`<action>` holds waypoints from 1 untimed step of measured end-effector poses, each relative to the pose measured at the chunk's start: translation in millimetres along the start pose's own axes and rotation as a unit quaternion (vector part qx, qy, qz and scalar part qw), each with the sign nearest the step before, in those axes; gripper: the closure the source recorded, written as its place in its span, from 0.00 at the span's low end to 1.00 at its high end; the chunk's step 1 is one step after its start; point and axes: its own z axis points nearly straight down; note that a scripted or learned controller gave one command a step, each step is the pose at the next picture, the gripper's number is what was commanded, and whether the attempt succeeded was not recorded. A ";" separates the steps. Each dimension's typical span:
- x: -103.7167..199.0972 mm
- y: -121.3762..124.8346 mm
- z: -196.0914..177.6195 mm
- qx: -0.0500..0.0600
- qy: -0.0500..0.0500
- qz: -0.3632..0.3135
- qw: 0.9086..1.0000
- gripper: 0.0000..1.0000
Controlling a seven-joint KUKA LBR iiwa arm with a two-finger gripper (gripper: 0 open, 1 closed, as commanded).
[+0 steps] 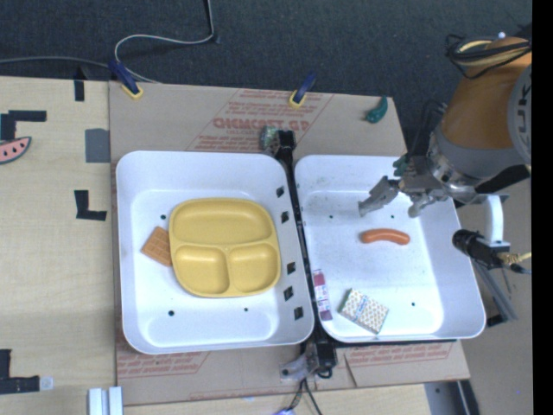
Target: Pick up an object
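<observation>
An orange sausage-shaped object point(384, 237) lies in the middle of the right bin point(432, 322). Near that bin's front lies a small patterned packet point(364, 310). At the bin's left wall rests a thin wrapped stick point(320, 294). My gripper point(399, 201) hangs over the back right of the right bin, just above and behind the orange object. Its fingers point(378, 199) are spread apart with nothing between them. In the left bin point(147, 318) sits a yellow divided plate point(225, 246), with a brown cracker point(157, 246) tucked at its left edge.
The two bins meet at a black-clipped divider point(291, 223). The arm's orange band and grey body point(488, 102) rise at the right. A cable point(164, 37) and clamps lie behind the bins on the cardboard sheet.
</observation>
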 end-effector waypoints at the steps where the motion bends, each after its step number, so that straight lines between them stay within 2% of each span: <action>1: -38.3 23.6 139.4 -0.003 -0.001 0.000 1.000 0.00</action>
